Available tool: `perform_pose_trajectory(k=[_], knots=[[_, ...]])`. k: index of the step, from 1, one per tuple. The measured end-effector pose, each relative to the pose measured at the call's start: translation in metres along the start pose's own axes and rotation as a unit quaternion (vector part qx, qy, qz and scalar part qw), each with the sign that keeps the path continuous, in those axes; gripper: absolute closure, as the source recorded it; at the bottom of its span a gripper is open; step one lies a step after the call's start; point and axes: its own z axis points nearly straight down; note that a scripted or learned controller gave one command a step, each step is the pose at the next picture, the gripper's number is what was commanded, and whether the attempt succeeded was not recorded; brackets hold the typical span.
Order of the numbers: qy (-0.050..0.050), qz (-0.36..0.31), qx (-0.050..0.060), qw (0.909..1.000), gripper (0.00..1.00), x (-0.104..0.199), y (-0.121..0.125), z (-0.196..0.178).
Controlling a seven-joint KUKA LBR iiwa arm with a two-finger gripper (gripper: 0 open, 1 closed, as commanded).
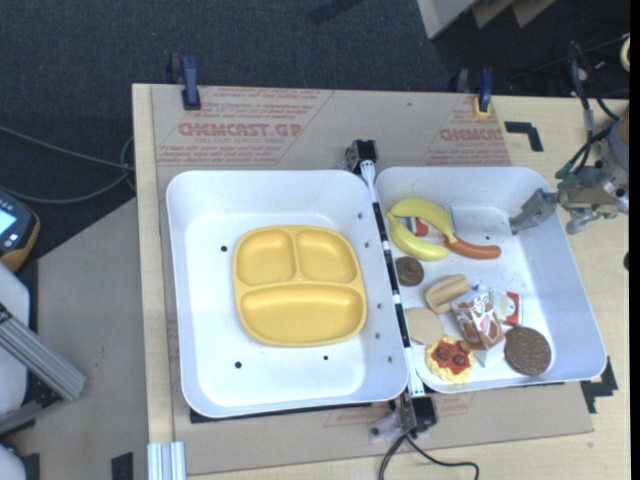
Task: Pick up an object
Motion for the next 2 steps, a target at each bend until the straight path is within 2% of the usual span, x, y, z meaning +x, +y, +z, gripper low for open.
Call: perform_pose_trajectory(k=[1,2], knots=[[0.005,-0.004,0.009,0.9999,0.00,0.114,-0.062,0.118],[0.000,-0.001,-0.002,1.0000,0.00,0.104,0.003,0.137]])
